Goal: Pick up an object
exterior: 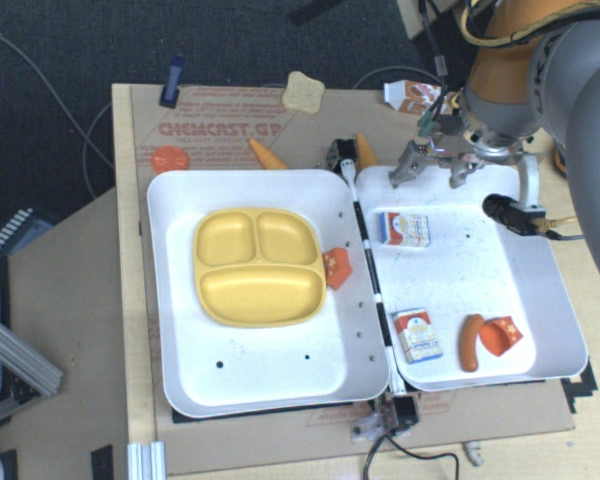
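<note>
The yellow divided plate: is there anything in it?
Empty. The yellow plate shows bare compartments; the orange piece lies beside its rim.

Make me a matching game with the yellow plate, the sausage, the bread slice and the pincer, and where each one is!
Things:
1. yellow plate
2. sausage
3. bread slice
4. pincer

Places:
A. outside the bins, on the bench at the back
B. over the back edge of the right bin
C. in the left bin
D. front of the right bin, beside an orange piece

Pairs: 1-C, 2-D, 3-A, 4-B
</note>
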